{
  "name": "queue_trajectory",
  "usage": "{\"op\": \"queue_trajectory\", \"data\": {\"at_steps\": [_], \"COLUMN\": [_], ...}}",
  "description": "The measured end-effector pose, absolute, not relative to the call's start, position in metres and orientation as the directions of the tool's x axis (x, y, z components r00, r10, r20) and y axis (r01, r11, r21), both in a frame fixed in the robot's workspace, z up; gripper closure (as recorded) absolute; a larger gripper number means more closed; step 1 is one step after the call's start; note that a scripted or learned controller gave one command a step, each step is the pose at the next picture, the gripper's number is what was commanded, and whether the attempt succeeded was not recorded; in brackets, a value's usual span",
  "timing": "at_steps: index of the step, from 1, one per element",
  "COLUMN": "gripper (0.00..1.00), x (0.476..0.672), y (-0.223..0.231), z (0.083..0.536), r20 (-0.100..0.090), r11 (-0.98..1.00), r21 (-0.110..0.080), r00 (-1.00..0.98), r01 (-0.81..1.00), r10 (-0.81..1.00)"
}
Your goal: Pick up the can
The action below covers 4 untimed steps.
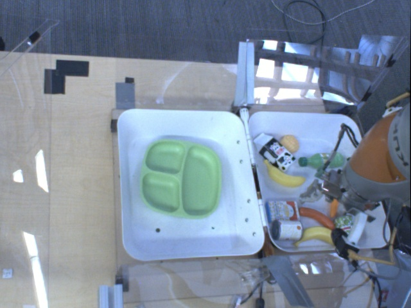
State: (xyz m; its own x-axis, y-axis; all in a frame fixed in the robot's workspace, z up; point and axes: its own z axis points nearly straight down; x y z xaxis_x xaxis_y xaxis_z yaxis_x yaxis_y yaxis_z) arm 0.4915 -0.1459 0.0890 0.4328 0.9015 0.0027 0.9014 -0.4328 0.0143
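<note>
Metal can [286, 227], near front-left corner of right bin [334, 122], lying on its side, beside a banana [314, 235]; rigid, light, slippery, apt to roll; you should grip across its body; gripper [321, 188] finger state: cannot tell.

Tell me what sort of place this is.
Probably a robotics lab's test bench, not a kitchen. A robot arm reaches over two white bins on a wooden bench top; toy food and a can fill one bin, and loose cables trail over grey carpet.
</note>
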Motion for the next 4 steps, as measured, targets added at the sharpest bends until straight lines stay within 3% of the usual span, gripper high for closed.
{"op": "queue_trajectory", "data": {"at_steps": [1, 2, 3, 4], "gripper": [0.00, 0.00, 0.00, 0.00], "x": [0.488, 0.492, 0.500, 0.516], "y": [-0.182, -0.147, -0.142, -0.097], "z": [0.094, 0.089, 0.180, 0.088], "r20": [0.001, 0.010, 0.000, 0.010], "r11": [-0.462, -0.829, -0.957, -0.978], "r21": [0.003, 0.012, 0.001, 0.004], "r00": [0.462, 0.829, 0.957, 0.978], "r01": [0.887, 0.559, 0.289, 0.207], "r10": [0.887, 0.559, 0.289, 0.207]}}
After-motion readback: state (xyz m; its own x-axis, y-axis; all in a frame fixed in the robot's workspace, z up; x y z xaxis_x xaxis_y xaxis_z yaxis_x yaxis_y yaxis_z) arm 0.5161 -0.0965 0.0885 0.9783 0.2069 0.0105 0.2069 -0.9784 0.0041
